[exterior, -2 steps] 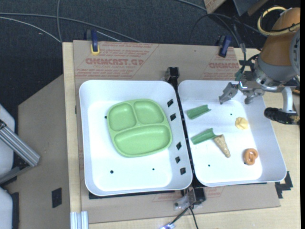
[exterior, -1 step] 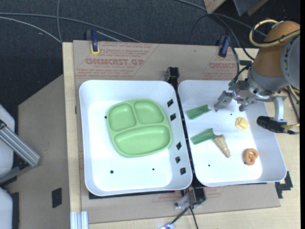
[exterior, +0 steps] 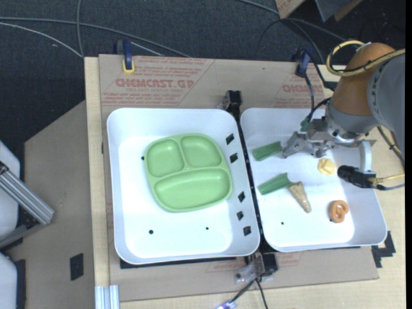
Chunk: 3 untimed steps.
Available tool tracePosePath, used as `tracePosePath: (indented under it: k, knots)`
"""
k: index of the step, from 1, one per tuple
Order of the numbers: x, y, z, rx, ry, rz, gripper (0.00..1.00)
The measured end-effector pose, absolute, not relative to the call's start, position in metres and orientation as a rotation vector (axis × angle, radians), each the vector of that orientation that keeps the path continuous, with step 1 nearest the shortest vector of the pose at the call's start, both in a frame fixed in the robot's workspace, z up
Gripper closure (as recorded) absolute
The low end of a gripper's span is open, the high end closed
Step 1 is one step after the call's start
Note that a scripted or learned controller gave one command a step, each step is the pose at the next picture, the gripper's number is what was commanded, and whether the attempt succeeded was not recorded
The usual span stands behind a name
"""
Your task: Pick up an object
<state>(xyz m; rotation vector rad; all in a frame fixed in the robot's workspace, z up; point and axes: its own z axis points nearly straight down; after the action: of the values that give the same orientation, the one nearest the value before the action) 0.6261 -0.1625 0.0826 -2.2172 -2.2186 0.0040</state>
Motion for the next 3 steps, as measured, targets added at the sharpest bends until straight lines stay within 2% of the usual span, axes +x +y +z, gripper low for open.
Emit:
tracePosePath:
  k: [1,2,3]
  knots:
    - [0.628,-0.163,0.097,-2.220,-2.222,-0.002,1.00]
    - [0.630,-0.168,0.142,-2.225,-2.224,-0.004,1.00]
    - [0.633,-0.171,0.208,-2.226,-2.228,-0.007,1.00]
